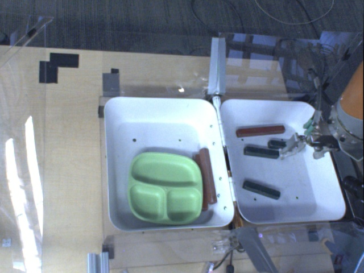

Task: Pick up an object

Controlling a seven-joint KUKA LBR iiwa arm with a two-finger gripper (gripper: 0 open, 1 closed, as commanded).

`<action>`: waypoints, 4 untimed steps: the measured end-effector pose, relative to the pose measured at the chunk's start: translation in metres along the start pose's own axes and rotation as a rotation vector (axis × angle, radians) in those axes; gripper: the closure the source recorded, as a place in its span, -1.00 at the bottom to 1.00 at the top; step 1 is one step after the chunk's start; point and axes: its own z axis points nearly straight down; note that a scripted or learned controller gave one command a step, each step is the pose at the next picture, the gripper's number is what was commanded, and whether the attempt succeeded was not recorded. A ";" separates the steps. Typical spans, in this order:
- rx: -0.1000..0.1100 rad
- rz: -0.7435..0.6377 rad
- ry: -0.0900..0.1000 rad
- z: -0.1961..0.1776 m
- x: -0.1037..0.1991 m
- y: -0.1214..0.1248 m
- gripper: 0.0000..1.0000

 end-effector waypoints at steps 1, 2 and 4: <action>0.002 -0.051 0.000 0.069 -0.022 0.111 -1.00; -0.004 -0.143 -0.002 0.186 -0.068 0.132 -1.00; -0.012 -0.145 -0.002 0.172 -0.067 0.135 -1.00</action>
